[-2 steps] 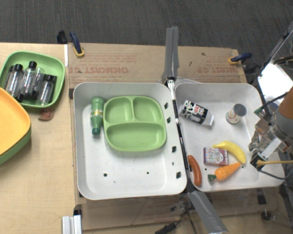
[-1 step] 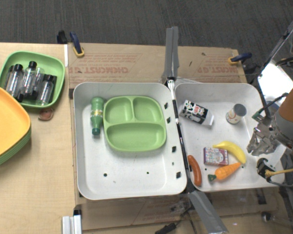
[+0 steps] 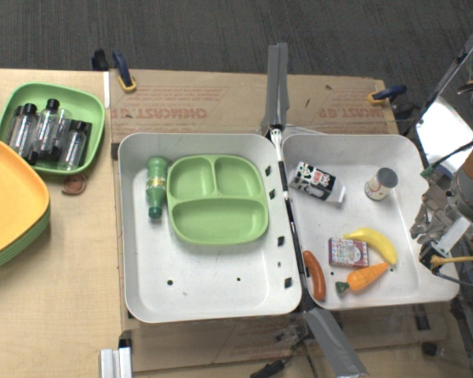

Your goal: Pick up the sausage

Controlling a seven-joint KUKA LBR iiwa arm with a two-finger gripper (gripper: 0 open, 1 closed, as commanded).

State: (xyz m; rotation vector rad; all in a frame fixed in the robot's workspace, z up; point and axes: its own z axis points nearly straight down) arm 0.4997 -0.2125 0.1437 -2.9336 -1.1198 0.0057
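The sausage (image 3: 314,274) is a reddish-brown link lying lengthwise against the left wall of the right bin (image 3: 410,152), near its front corner. The gripper (image 3: 437,228) hangs over the right rim of that bin, well to the right of the sausage and apart from it. Its metal parts blur into the arm there, with nothing seen held.
In the right bin lie a carrot (image 3: 366,277), a banana (image 3: 375,242), a pink box (image 3: 348,252), a black-and-white carton (image 3: 316,182) and a small can (image 3: 381,183). The left bin (image 3: 142,274) holds a green divided plate (image 3: 217,198) and a green bottle (image 3: 156,186). Orange plates (image 3: 12,203) sit far left.
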